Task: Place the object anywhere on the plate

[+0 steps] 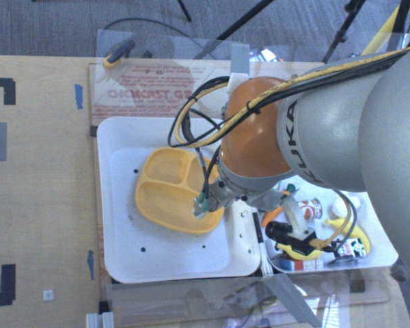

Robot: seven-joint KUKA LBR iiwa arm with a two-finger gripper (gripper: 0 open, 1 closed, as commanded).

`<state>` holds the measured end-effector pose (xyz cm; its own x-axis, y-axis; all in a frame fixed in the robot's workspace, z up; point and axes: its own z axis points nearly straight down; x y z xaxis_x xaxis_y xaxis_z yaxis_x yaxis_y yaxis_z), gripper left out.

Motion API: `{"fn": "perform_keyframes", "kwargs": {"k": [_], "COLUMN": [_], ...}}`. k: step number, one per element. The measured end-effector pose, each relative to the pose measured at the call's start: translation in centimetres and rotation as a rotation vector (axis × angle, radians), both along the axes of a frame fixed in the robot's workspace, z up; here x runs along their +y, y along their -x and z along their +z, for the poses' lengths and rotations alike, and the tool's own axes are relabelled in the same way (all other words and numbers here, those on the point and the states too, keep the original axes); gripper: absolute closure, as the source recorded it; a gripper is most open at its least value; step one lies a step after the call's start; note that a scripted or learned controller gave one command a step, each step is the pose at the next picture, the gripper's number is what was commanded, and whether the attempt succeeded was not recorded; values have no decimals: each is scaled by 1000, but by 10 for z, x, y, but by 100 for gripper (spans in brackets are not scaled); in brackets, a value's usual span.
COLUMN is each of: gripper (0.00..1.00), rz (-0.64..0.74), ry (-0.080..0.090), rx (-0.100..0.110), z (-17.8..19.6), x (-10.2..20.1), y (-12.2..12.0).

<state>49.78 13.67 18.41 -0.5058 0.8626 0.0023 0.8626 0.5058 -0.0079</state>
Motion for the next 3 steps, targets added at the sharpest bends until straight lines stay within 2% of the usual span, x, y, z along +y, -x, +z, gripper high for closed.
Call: {"fn": "perform_keyframes", "kwargs": {"k": [1, 2, 3], "gripper": [100, 100, 0], "rz": [128, 164, 163], "ry": [-1, -1, -1], "rx": [-4, -2, -2], "z": [82, 30, 30], "x": [-10, 32, 32], "y": [-4, -31, -31]}}
